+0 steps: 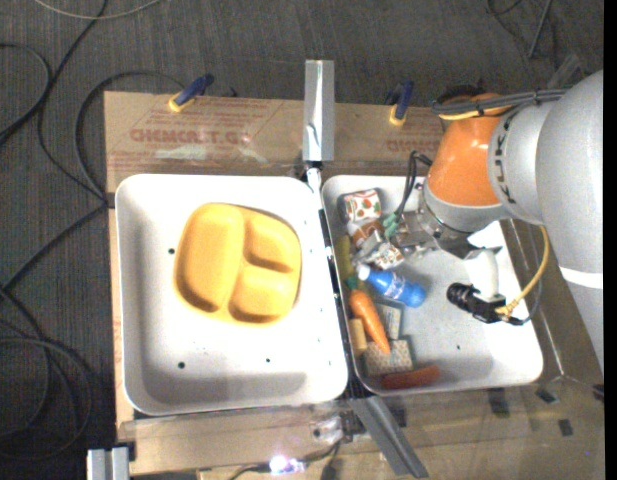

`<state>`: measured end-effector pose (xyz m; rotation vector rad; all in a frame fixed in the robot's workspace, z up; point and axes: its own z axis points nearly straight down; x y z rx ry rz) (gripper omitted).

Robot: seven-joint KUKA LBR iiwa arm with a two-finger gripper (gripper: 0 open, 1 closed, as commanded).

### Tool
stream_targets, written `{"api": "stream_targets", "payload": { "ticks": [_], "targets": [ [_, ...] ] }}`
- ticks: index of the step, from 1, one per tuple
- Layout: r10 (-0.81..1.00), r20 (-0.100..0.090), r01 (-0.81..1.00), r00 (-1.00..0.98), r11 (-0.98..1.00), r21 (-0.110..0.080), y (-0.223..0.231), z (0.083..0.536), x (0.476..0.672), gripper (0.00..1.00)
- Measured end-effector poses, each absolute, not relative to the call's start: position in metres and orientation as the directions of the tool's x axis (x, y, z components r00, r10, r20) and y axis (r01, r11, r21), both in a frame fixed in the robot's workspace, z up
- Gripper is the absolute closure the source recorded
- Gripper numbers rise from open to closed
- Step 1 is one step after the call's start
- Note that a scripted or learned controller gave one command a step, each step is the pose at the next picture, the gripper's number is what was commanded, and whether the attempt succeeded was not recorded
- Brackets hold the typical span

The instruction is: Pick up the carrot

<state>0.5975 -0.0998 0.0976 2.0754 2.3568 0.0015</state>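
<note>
Two bins; the hand (388, 240) hovers over clutter above the carrot (369, 320), its grip impossible to tell.

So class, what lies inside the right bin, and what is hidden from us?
Right bin: a carrot, blue bottle, red sausage, sponge and patterned carton. The arm covers whatever lies beneath it.

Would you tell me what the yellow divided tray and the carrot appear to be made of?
Yellow tray: probably moulded plastic, smooth with a soft sheen and rounded compartments. Carrot: likely a plastic toy, uniformly orange and slightly glossy, though the view leaves that open.
</note>
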Motion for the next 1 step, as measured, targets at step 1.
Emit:
{"api": "stream_targets", "payload": {
  "ticks": [1],
  "targets": [
    [0.969, -0.006, 0.969, -0.248, 0.248, 0.010, -0.1132, 0.0897, 0.5147, 0.00]
  ]
}}
